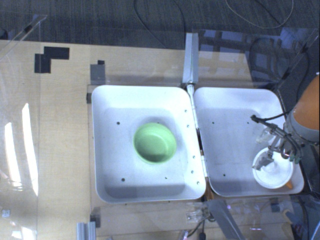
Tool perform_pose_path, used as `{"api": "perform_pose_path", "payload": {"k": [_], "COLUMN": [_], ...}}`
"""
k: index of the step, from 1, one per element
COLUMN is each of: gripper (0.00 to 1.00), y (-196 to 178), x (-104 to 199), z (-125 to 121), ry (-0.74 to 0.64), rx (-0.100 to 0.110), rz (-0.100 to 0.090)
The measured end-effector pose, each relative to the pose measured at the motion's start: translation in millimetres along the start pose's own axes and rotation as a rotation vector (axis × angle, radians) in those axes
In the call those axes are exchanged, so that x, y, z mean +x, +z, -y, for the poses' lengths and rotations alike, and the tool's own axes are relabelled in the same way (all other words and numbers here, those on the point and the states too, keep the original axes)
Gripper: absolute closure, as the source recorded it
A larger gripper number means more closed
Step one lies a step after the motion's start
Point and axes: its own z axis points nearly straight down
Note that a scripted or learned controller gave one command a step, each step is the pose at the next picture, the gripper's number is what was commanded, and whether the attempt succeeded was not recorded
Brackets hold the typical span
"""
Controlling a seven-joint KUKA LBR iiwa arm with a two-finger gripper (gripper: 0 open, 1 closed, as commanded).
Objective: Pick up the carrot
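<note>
A small orange sliver (pixel 289 185), possibly the carrot, peeks out at the lower right edge of a white bowl (pixel 272 176) in the right bin's (pixel 230 114) near right corner; most of it is hidden. My gripper (pixel 276 153) hangs over the bowl's upper rim, just up and left of the orange sliver. The grey arm with its orange band (pixel 306 111) comes in from the right edge. Nothing orange shows at the gripper itself.
A green bowl (pixel 155 142) sits in the middle of the left bin (pixel 107 109). A metal divider post (pixel 190 59) stands behind the seam between the bins. Black cables (pixel 267 118) run from the wrist across the right bin's far right side.
</note>
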Motion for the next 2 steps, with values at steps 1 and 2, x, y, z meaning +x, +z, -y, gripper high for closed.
{"api": "perform_pose_path", "payload": {"k": [1, 2], "gripper": [0.00, 0.00], "y": [41.9, 45.0], "x": [11.1, 7.9], "z": [8.3, -75.3], "ry": [-0.331, -0.009], "rx": [-0.012, -0.005], "rz": [0.008, 0.003]}}
